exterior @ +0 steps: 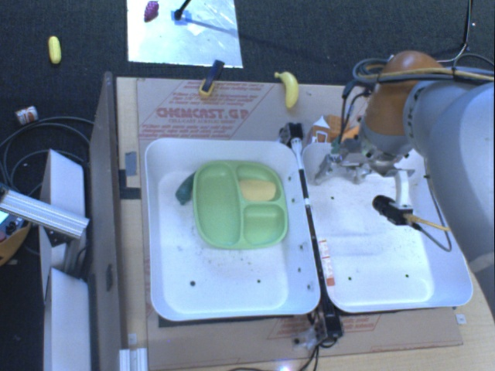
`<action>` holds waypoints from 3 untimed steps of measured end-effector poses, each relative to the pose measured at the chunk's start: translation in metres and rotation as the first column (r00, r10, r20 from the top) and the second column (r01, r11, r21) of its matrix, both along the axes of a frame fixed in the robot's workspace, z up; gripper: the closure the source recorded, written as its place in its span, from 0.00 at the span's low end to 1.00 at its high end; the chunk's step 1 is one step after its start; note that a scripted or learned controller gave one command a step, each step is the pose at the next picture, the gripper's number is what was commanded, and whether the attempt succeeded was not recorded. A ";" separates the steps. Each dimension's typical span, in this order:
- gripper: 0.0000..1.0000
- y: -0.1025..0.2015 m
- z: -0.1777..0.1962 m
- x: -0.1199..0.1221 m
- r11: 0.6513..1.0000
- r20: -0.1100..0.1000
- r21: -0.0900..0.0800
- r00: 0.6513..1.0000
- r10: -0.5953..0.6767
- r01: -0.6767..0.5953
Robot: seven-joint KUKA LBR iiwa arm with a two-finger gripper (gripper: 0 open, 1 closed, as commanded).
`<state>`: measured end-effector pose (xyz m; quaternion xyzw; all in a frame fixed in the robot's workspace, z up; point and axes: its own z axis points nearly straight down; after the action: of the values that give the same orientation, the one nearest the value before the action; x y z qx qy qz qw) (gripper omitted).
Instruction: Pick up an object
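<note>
Camera view. Two shallow white bins sit side by side on a brown cardboard sheet. The left bin (174, 284) holds a green divided tray (238, 204) with a pale yellow item (257, 189) lying in its upper right compartment; a small dark green object (185, 188) lies just beside the tray's left edge, touching or nearly touching it. The right bin (387, 284) has a bare, speckled floor across its lower half. The grey arm (452, 141), with its orange band (402, 91) above the wrist, reaches in from the right and hangs over the upper part of the right bin. The gripper (348, 167) sits low near that bin's upper left corner, close to the divider between the bins; its working end is a blur of metal parts, so whether it is spread or pressed together cannot be told, and nothing can be seen gripped in it. A dark fitting with a thin cable (398, 211) hangs below the wrist. A yellow banana (290, 88) lies outside the bins, on the cardboard above them.

Progress, as judged: no object is visibly lifted. The likely candidates remain in the left bin, well apart from the gripper. The pick itself appears still to be made.
</note>
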<state>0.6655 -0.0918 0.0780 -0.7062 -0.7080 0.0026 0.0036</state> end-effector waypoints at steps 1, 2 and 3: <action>0.00 -0.027 0.007 0.004 1.000 0.013 -0.002 1.000 -0.003 0.003; 0.00 0.009 0.007 0.004 1.000 0.010 -0.001 1.000 0.004 -0.004; 1.00 0.007 0.018 0.005 1.000 0.014 -0.001 1.000 0.003 -0.003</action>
<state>0.6703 -0.0845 0.0961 -0.7050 -0.7092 -0.0020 -0.0019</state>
